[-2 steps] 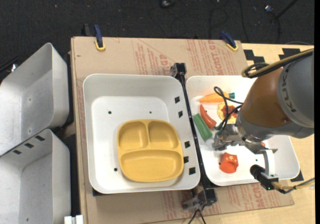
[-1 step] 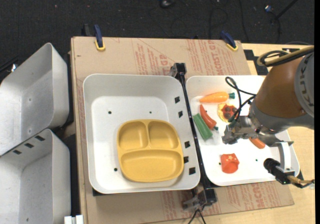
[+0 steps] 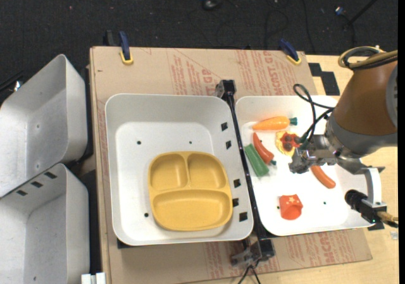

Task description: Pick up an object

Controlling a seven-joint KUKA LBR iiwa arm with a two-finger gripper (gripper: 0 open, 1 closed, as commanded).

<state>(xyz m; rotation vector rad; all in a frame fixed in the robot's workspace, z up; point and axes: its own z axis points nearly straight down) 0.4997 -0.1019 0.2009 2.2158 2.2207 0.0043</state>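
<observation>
Lay in the left bin [image 3: 120, 150], toward its front edge: a yellow divided plate [image 3: 188, 190]. Scattered across the right bin [image 3: 272, 226]: green stick [image 3: 256, 158], red sausage [image 3: 262, 148], carrot [image 3: 272, 123], red pepper piece [image 3: 290, 206]. Hovered mid-bin: gripper [image 3: 302, 161], grip state impossible to tell.
</observation>
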